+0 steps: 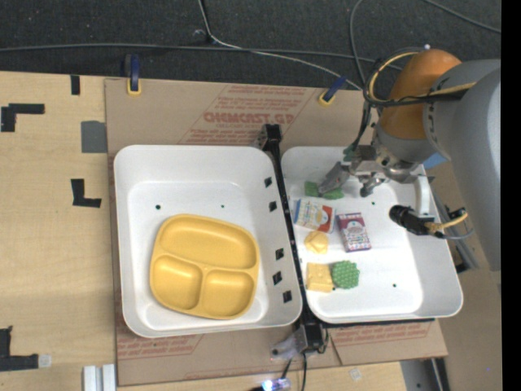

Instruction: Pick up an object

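My gripper (351, 182) hangs over the back of the right bin (407, 296), open, with nothing between its fingers. Its left finger (333, 179) is next to a small green piece (313, 189); whether they touch I cannot tell. In front of that lie a red and blue packet (312, 214), a maroon box (353, 231), a small yellow piece (317, 242), a yellow block (319, 277) and a bumpy green ball (346, 274).
The left bin (134, 169) holds a yellow divided plate (203, 265). A black divider (281, 210) runs between the bins. The arm's orange band (415, 96) and grey body cover the right bin's far right corner. Cables cross the bench behind.
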Controlling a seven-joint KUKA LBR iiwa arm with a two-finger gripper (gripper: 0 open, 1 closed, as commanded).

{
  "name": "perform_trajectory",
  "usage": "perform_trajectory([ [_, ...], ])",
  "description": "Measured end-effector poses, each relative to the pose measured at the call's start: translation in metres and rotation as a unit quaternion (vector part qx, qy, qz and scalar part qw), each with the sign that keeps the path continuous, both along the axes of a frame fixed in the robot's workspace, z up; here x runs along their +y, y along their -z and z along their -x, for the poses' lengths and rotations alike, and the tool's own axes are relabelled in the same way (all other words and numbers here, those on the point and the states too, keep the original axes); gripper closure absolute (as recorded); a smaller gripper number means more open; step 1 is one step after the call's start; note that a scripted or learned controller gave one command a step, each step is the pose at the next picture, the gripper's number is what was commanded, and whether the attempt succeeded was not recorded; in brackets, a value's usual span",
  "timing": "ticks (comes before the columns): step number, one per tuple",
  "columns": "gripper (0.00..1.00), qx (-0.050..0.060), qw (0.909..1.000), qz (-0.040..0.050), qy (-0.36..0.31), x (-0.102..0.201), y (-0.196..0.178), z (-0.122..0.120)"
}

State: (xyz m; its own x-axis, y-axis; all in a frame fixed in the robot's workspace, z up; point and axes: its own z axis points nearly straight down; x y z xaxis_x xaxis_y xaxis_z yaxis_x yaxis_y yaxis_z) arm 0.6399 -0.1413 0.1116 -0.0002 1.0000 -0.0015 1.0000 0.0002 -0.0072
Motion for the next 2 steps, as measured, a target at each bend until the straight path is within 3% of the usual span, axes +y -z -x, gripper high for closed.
perform_trajectory([
  [1, 1.00, -0.003, 1.0000, 0.0000, -0.001, 0.001, -0.014, -0.002],
  [2, 1.00, -0.005, 1.0000, -0.0007, -0.001, 0.004, -0.056, -0.003],
])
